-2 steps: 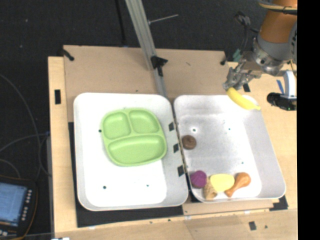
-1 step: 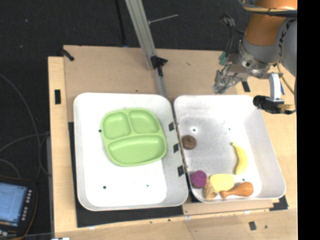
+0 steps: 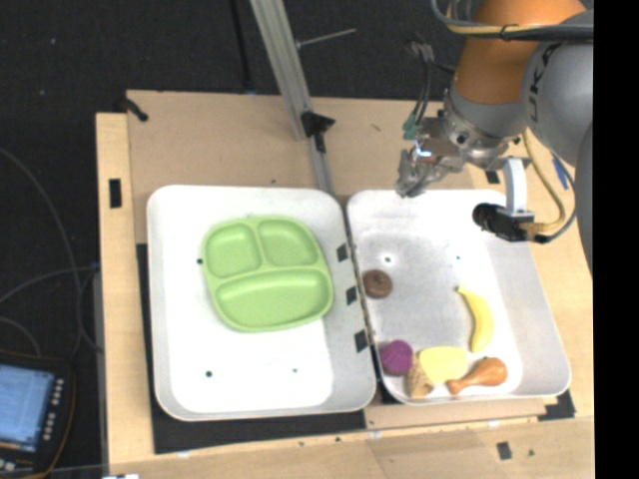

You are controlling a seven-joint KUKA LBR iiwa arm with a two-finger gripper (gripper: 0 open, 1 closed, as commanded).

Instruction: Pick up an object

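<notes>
Overhead, two shallow white bins are seen side by side on a pale wooden bench. The left bin is occupied by a green divided plate, which lies flat in its upper half with two small compartments toward the far side and one long compartment toward the near side.

The right bin is occupied by several small objects. A brown round piece is placed near the bin's left wall, well apart from the others. A yellow banana is laid lengthwise toward the right side. Along the near edge, a purple round object is set just beside a pale yellow wedge-shaped piece, and an orange-brown piece shaped like a drumstick is found touching or nearly touching that wedge on its right.

The gripper is positioned over the far left corner of the right bin, at its rim, well apart from every object in it. Nothing is seen between its fingers; whether they are spread or closed cannot be told from this view. The grey arm with its orange band is extended in from the right, and a slanted metal pole is mounted behind the bins.
</notes>
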